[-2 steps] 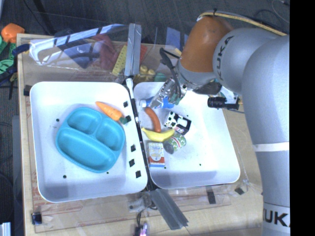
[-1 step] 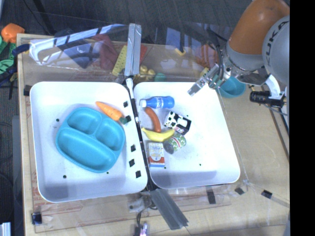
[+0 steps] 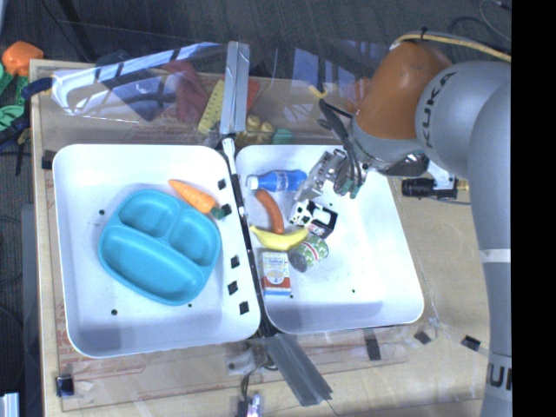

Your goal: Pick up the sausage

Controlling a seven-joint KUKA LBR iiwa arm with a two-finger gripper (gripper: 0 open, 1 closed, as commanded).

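Sausage (image 3: 268, 209) lower end hidden under banana (image 3: 280, 237); gripper (image 3: 333, 179) nr.

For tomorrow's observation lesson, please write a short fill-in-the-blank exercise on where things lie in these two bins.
1. The carrot lies in the ____ bin, beside the blue tray.
2. The sausage lies just above the yellow ____.
3. The claw hangs over the ____ bin.
4. The sausage lies just below the blue ____.

Missing words: left; banana; right; bottle
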